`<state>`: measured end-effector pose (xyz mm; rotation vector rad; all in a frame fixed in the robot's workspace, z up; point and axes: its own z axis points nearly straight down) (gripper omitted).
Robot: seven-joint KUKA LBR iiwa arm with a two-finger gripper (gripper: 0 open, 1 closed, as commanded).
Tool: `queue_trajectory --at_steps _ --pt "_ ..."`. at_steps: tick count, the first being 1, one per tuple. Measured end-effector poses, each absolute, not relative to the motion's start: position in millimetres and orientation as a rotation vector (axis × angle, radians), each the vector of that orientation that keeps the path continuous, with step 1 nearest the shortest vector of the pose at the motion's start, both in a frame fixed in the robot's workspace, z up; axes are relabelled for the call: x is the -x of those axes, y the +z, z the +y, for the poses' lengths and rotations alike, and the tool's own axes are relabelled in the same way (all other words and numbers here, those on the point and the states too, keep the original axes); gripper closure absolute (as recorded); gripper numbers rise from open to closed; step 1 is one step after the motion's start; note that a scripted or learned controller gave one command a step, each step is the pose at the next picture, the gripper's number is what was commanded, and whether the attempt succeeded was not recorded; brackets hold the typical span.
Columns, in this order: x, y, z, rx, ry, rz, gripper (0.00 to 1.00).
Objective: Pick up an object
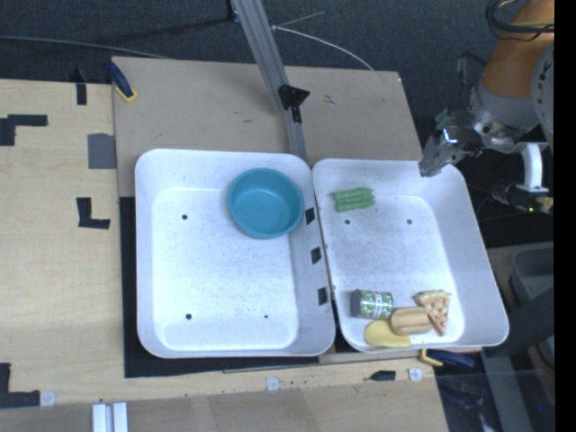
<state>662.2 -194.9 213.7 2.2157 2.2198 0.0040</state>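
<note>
Overhead view of two white bins. The gripper [436, 162] hovers at the right bin's [477, 241] far right corner; whether it is released or clenched cannot be told. The left bin [162, 259] holds a blue bowl [265, 203]. The right bin holds a green pod-like toy [354, 199] near its far end and, clustered at its near end, a small green can [372, 305], a hot dog [412, 320], a pizza slice [436, 310] and a yellow piece [385, 335].

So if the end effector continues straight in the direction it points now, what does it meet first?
The end effector points down and left over the right bin's far right corner. Most likely it would first meet the right bin at that rim or the floor just inside, though depth is unclear.
</note>
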Motion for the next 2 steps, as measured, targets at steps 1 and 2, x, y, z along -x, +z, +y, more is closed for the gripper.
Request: queue_trajectory --at_steps 1,2 --pt "-662.9 236 -194 -2.218 0.001 2.223 1.00" --pt "-657.5 243 -135 -2.215 0.001 2.229 1.00"
